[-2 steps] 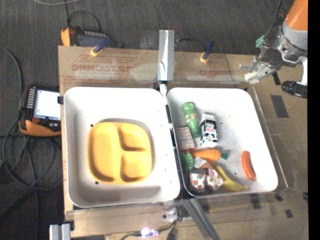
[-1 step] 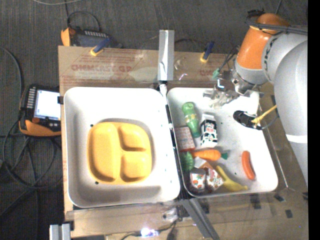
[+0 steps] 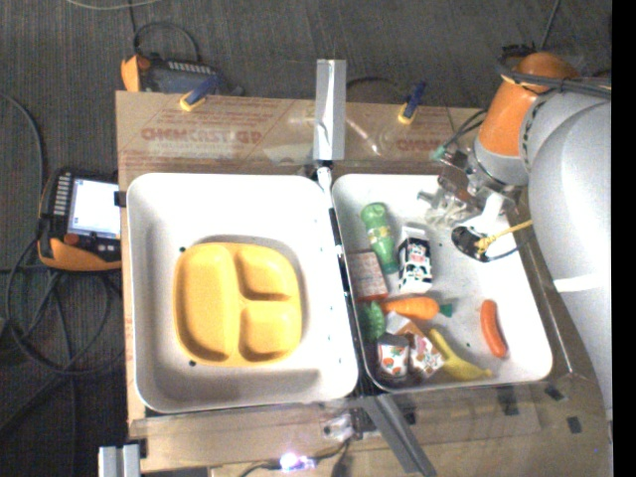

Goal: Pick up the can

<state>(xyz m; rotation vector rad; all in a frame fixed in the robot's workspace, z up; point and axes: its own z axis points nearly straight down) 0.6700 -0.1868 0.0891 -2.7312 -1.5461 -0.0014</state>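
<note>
Looming nearest, the arm (image 3: 581, 197) hung its claw (image 3: 452, 205) over the far right of the right bin (image 3: 527, 311); whether the claw was apart or together could not be told. Just left of it lay a carton (image 3: 415, 258) and a bottle (image 3: 376, 225), and nearer, a carrot (image 3: 412, 307). What looked like the can (image 3: 395, 358) sat in the near left corner, against a banana (image 3: 455, 358). It was probably light, stiff and slick, best gripped across its round sides.

Two white bins (image 3: 149, 207); one yellow tray (image 3: 238, 301); one carrot (image 3: 412, 307); one banana (image 3: 459, 364).
</note>
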